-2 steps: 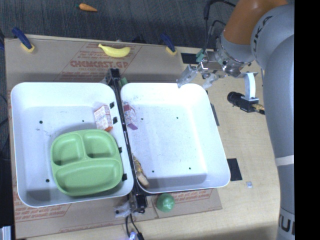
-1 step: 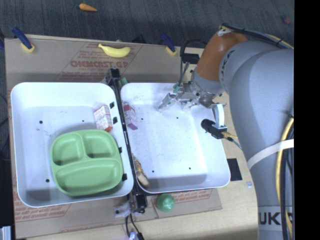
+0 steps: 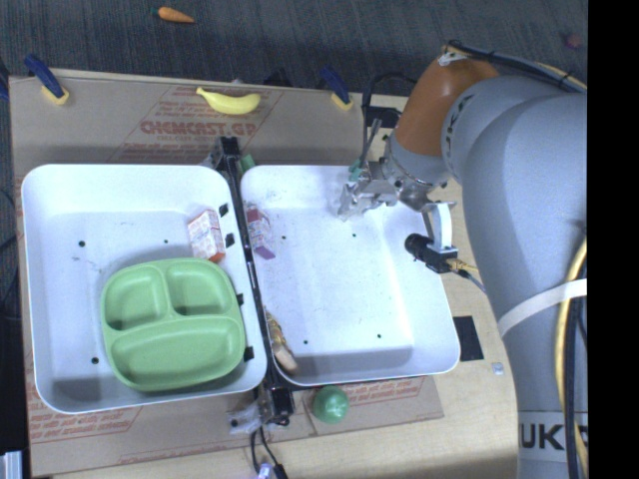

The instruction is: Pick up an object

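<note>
Grey arm (image 3: 519, 168) bent leftward, gripper (image 3: 351, 200) over right bin (image 3: 399, 357)

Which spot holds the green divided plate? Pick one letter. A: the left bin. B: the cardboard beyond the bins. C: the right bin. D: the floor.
A: the green divided plate lies flat on the floor of the left bin, toward its near side, with a small red and white carton just beyond it.

Grey KUKA arm with orange wrist band

Bulky smooth grey arm (image 3: 519, 188), a rounded orange band (image 3: 434, 103) above the wrist, dark cables along its top, a pale strap across the body, and a small metallic gripper (image 3: 361, 196).
</note>
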Action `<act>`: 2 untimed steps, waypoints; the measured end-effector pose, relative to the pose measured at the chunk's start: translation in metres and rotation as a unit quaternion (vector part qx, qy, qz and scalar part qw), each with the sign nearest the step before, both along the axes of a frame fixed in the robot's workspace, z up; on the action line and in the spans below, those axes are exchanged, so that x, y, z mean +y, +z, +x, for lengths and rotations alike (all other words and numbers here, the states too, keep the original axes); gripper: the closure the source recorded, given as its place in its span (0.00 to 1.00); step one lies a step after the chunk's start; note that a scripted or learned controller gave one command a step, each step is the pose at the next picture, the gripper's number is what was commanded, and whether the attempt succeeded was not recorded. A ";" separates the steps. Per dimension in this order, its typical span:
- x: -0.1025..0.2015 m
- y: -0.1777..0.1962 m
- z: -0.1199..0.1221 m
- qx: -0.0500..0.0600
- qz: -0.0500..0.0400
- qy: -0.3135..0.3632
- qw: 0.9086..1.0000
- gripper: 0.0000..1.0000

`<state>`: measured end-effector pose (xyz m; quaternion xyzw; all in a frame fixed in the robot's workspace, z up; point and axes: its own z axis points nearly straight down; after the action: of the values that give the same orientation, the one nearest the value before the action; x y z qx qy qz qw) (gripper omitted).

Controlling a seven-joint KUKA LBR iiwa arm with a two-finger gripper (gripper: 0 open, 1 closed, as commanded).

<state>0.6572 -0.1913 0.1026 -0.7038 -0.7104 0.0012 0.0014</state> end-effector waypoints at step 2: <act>-0.007 0.006 -0.062 0.000 0.000 -0.001 1.000 0.00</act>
<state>0.5953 -0.1987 0.1090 -0.7048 -0.7094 0.0018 0.0014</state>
